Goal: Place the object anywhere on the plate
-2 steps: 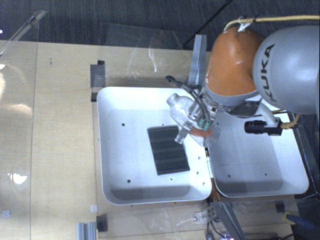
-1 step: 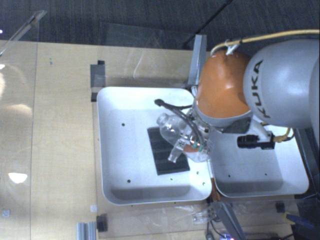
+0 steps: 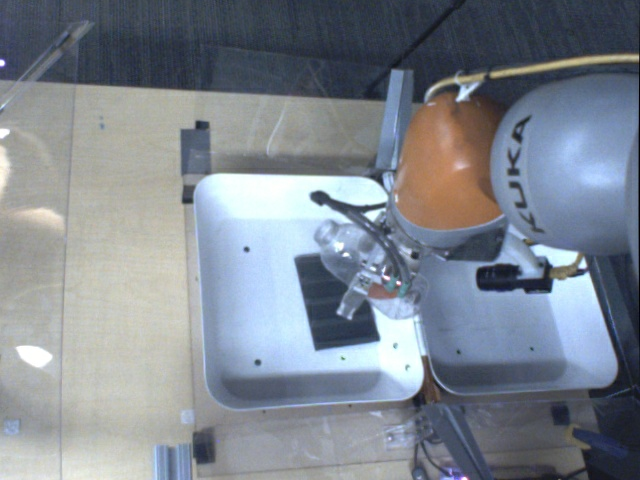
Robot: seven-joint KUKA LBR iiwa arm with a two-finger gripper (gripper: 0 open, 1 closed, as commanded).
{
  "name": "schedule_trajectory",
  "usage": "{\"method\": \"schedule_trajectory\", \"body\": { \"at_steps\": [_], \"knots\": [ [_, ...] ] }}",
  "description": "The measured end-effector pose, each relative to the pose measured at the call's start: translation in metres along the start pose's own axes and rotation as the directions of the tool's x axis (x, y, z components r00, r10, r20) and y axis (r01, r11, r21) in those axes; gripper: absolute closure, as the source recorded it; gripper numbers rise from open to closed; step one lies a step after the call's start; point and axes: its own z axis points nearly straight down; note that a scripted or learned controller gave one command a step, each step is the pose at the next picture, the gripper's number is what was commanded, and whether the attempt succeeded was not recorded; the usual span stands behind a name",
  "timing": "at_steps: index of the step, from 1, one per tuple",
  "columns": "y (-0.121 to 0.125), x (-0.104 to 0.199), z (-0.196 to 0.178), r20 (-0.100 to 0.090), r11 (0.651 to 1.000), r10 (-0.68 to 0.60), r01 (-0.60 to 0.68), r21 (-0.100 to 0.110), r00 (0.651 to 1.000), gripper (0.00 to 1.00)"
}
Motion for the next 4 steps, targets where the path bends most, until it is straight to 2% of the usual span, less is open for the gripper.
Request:
{"method": "schedule_trajectory", "body": {
  "at_steps": [1,2,3,4],
  "knots": [
    [0.000,0.000,0.000,0.000,1.000,0.000,0.000,0.000,1.000,0.00],
    [0.002,-0.002,-0.011,0.005,1.000,0.001,0.000,-0.005,1.000,1.00],
    [0.002,-0.001,-0.011,0.005,1.000,0.000,0.000,-0.004,1.000,0.00],
    [0.003,-0.003,-0.022,0.009,1.000,0.001,-0.001,-0.009,1.000,1.00]
  ]
}}
